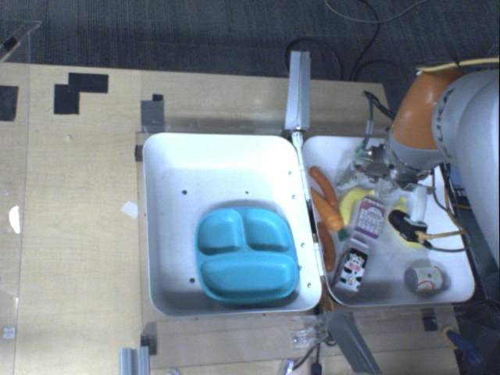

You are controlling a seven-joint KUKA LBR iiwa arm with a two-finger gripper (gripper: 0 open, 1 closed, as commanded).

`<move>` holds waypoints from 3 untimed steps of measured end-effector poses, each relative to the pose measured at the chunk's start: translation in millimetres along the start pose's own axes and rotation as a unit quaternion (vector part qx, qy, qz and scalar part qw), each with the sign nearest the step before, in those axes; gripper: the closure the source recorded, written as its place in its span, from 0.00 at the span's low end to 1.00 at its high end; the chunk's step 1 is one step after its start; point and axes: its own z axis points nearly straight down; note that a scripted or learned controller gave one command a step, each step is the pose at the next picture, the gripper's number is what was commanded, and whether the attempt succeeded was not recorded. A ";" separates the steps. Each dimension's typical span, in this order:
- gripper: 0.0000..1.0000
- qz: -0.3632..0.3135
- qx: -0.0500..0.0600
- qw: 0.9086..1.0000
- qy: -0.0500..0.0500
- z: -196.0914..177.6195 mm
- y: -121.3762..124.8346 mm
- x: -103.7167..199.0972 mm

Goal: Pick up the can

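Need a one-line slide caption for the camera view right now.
KUKA arm's gripper hovers over the cluttered right bin; the can sits near its front corner, and a blue tray fills the left bin.

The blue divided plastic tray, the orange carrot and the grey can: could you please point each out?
Blue divided plastic tray (247, 255), camera view, centre ridge.
Orange carrot (325, 199), camera view, mid-body.
Grey can (424, 277), camera view, top face.

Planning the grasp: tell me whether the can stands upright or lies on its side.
Lying on its side. The can shows its round end face toward the camera, near the right bin's front corner.
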 end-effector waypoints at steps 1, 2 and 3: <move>1.00 -0.001 -0.003 1.000 0.001 -12.9 2.5 1.8; 1.00 0.044 0.001 0.999 0.000 -169.3 50.1 -22.8; 1.00 0.090 0.001 0.996 -0.001 -308.6 53.0 -37.6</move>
